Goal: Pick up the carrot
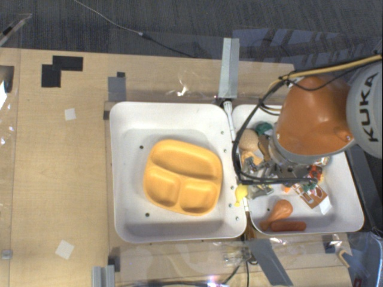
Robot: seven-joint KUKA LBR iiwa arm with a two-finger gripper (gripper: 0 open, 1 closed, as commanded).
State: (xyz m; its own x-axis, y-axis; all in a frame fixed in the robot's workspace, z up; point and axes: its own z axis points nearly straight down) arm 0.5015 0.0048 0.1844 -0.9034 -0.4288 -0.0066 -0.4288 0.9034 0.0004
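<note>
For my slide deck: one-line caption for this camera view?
KUKA arm lowers its claw into the right bin; yellow tray in the left bin.

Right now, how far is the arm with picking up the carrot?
Done: the arm has reached over the right bin, and its gripper is down among the items there. In hand: nothing that I can see; its fingers are hidden in clutter. Left: the grasp and lift. An orange, carrot-like piece lies on the bin floor, in front of the gripper.

Even, fairly bright overhead light. The left bin reads clean white with soft shading along its walls. Glare glints on clear tape above it. The picture is mildly soft, grainy in the dark upper background.
</note>
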